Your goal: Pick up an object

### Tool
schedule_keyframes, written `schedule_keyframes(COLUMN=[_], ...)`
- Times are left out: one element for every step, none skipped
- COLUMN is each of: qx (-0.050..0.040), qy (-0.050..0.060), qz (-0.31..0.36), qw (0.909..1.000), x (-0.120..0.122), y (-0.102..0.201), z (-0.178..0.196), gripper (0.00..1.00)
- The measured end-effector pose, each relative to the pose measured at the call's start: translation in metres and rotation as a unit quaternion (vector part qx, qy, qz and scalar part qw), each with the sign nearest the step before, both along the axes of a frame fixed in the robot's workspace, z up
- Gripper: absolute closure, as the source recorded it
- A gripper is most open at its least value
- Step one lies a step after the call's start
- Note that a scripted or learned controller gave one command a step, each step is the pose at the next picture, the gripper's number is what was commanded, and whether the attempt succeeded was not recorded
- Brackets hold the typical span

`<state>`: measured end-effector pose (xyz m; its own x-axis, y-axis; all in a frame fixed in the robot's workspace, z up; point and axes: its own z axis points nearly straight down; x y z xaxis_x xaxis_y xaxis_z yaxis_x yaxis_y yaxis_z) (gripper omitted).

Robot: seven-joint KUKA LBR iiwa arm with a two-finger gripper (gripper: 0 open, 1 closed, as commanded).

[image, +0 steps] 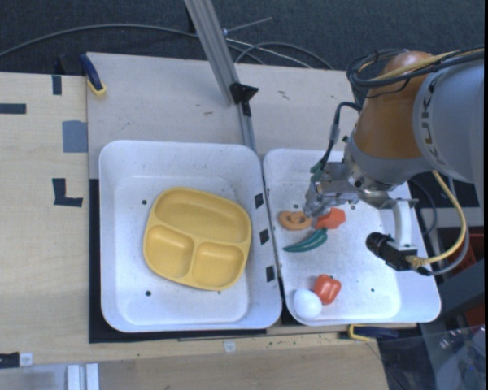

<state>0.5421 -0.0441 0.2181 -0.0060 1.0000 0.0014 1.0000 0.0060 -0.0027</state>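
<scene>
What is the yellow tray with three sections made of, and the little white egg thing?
The yellow three-section tray looks like moulded plastic: one even colour, rounded edges, a soft sheen. The small white egg-shaped object in the right white bin seems to be smooth, glossy plastic too, probably toy food, though it is too small to be sure.

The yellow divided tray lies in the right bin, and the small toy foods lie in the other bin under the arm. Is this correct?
Not quite. The camera view shows the yellow divided tray in the left bin, not the right one. The small toy foods do lie in the other bin, the right one, under the arm.
</scene>
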Motion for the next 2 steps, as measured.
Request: schedule_keyframes(qx=[0.0002, 0.0003], qy=[-0.001, 0.000], qz=[0.001, 0.002], qw=[1.0000, 1.0000], x=[0.002, 0.005], y=[0.052, 0.116], z=[0.012, 0.010], gripper=[1.00, 1.00])
